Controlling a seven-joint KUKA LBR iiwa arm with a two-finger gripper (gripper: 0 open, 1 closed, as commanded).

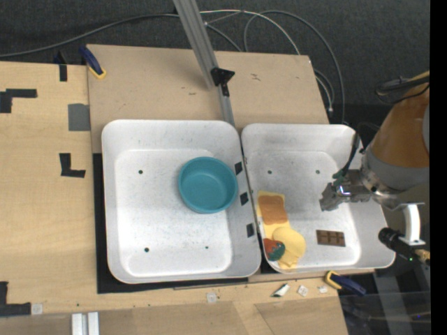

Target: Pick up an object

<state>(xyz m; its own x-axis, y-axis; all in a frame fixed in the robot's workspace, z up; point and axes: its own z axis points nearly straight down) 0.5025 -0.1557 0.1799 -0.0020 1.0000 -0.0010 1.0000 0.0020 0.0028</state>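
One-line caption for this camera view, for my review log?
Gripper over right bin near brown block; teal bowl in left bin.

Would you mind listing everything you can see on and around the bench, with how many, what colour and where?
left bin: one, white, left half of the bench
right bin: one, white, beside the left bin
bowl: one, teal, in the left bin near its right wall
sponge-like block: one, orange-yellow, left side of the right bin
soft yellow item: one, yellow, front left of the right bin
small toy: one, red and green, against the soft yellow item
brown tile: one, dark brown, front of the right bin
clamps: two, blue and yellow, bench back-left and front-right
cables: several, pale, behind the bench
arm: one, grey with orange band, right
gripper: one, grey, over the right bin
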